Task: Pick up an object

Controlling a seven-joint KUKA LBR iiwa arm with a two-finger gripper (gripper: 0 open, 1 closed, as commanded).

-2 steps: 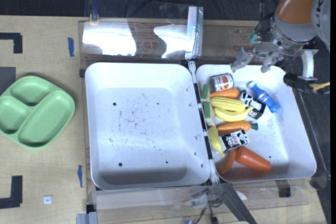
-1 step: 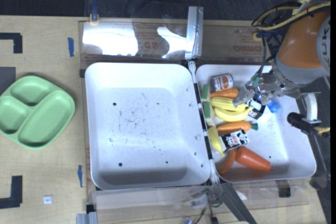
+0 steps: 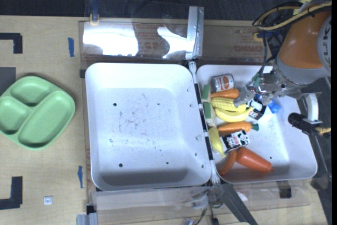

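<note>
Your gripper (image 3: 256, 93) sits low in the right bin (image 3: 300, 160) beside the corn cob (image 3: 229, 107) — whether it grips anything, you cannot tell.

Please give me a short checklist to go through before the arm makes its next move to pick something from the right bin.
1. Objects within reach in the right bin: ok, a can, corn cob, carrots and others lie there.
2. Gripper over the pile: ok, it sits beside the corn cob.
3. Finger state: cannot tell.
4. Object already held: cannot tell.
5. Target separated from neighbours: not ok, the items are crowded against the divider.
6. Left bin free for placing: ok.
</note>
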